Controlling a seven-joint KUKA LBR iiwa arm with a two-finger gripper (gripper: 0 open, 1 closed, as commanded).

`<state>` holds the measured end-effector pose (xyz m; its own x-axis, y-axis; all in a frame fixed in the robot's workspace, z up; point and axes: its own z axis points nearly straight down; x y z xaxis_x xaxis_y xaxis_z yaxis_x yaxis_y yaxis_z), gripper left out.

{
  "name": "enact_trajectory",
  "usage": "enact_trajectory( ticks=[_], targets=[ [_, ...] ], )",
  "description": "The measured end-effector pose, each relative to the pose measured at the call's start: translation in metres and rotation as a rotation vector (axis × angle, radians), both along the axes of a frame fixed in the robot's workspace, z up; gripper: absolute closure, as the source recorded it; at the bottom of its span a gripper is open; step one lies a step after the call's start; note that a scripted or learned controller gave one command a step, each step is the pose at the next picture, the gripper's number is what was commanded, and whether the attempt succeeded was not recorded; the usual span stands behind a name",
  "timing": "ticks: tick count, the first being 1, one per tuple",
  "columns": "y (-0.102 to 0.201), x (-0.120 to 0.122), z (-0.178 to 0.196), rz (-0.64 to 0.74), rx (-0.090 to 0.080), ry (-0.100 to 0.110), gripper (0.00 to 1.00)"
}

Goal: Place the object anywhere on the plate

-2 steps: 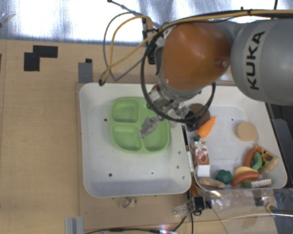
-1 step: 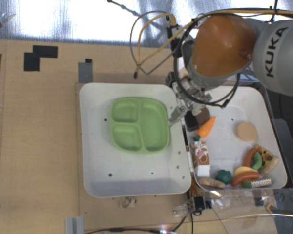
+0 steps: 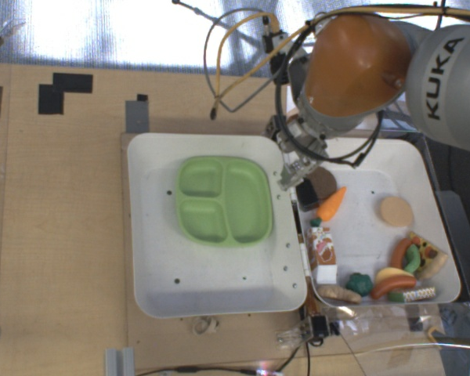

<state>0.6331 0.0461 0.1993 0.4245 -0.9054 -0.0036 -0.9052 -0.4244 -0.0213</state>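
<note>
Hovering at the bins' shared edge, end effector [image 3: 295, 172], grip state unreadable, beside green plate [image 3: 222, 200].

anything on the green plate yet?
No. The green plate in the left bin has all three compartments bare; the carrot and other toys lie in the right bin.

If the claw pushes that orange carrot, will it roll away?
Probably a bit. The carrot looks round and tapered, so it would likely roll in a curve, not straight. It seems smooth, maybe slippery to pinch. It lies against a brown piece, which might stop it.
</note>
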Motion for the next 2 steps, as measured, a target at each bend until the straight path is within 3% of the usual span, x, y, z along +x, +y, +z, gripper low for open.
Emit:
enact_trajectory(
  ticks=[1, 2],
  targets=[
    [0.04, -0.017, 0.017, -0.173, -0.003, 0.01, 1.0],
    [0.061, -0.006, -0.013, -0.291, -0.002, 0.014, 1.0]
  ],
)
